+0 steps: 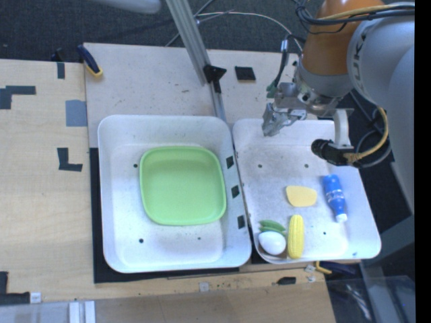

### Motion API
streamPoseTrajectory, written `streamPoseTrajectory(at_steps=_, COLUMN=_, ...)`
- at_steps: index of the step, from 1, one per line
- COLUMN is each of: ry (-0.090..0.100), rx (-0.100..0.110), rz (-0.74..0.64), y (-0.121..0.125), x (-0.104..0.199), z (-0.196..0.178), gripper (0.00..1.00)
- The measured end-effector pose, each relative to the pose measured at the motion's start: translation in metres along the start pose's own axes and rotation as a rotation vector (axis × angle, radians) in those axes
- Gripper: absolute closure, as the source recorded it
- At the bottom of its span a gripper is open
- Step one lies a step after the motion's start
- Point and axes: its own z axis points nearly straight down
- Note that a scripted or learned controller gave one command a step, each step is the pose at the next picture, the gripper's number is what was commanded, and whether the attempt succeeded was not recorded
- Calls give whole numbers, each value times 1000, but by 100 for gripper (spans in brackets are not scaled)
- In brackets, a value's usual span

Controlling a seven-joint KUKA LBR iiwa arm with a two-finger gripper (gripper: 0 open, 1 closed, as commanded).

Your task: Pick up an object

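A green plate (182,185) is seen lying flat in the left bin (114,140). In the right bin (269,163), toward 5 o'clock, a yellow piece (301,196), a blue bottle (334,196), a corn cob (295,235) and a white egg-shaped object (272,242) with a green item (272,226) are noted. The bottle's label cannot be read. The gripper (273,126) is held over the bin's 12 o'clock rim, nothing seen between its fingers; whether they are parted cannot be told.

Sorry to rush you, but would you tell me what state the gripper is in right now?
Gripper: above the far end of the right bin, with nothing visibly held; open or shut cannot be told.
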Motion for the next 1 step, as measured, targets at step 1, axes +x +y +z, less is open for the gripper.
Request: streamPoseTrajectory(at_steps=1, ry=0, rx=2, rz=0, y=-25, x=50, z=14, gripper=100)
